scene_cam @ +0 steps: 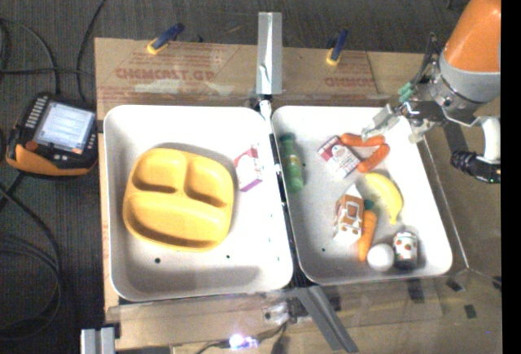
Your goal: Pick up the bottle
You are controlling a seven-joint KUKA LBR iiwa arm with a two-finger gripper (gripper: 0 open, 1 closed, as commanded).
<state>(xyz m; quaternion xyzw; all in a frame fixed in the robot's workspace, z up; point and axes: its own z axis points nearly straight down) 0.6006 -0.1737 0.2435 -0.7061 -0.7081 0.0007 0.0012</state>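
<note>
Hovering above the far right corner of the right bin [440, 251], the jaws [384, 123] are pointing leftward and down, and I cannot tell how they are set from this angle; nothing is showing between them.

The green bottle [290, 160] is lying on its side against the left wall of that bin, its long axis running near to far, well apart from the jaws. Between the two are sitting a red and white carton [336, 154] and a curved orange sausage-like toy [368, 149]; a banana [386, 193], a carrot [368, 231], a second small carton [350, 214], a white egg [379, 256] and a small can [404, 248] are lying nearer in the bin. In the left bin [122, 271] a yellow divided tray [179, 196] and a pink and white packet [250, 168] are resting.

The step in hand looks like the approach. Doing it well likely means travelling left over the clutter while staying high, turning the jaws across the bottle's narrow width, then descending on its middle. The bin wall is crowding one side, so the wall-side finger is needing room to slip in without catching the rim.
</note>
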